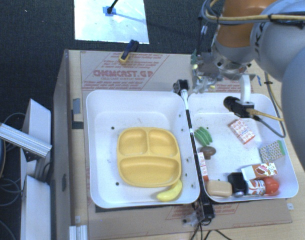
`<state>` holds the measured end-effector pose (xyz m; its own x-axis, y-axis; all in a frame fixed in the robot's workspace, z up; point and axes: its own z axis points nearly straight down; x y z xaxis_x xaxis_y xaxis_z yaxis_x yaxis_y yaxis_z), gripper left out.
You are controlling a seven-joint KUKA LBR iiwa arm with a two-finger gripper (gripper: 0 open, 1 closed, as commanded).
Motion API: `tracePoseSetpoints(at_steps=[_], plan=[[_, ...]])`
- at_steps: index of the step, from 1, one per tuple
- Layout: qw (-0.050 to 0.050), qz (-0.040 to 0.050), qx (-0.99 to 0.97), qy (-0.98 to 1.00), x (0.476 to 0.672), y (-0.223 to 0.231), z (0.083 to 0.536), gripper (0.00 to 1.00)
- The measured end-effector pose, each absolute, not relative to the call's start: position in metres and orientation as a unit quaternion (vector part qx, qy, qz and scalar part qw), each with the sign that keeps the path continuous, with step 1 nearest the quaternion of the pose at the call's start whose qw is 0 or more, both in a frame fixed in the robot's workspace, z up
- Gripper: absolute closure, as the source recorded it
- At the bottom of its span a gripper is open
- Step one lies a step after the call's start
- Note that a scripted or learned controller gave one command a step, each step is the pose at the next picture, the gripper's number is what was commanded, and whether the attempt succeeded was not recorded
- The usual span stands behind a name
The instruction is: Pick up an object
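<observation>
Banana (170, 191) lies in the left bin (99, 109), long axis running lower-left to upper-right; end effector (205, 81) grip unreadable.

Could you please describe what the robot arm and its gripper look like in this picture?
The arm is thick and rounded, with smooth light grey shells and a glossy orange band above the wrist. Dark and yellow cables loop round the band and run down to the gripper, a compact grey and silver metal block with small dark fittings.
</observation>
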<state>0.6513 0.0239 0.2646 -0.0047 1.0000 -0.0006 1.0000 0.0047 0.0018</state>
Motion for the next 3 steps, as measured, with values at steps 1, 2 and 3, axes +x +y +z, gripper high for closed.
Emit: tracePoseSetpoints(at_steps=[1,2,3], plan=[[-0.001,-0.0002,0.705,0.709,0.668,0.090,0.183,1.00],[-0.001,0.0003,0.705,0.709,0.668,0.160,0.131,1.00],[0.000,0.0001,0.705,0.709,0.668,0.161,0.084,1.00]])
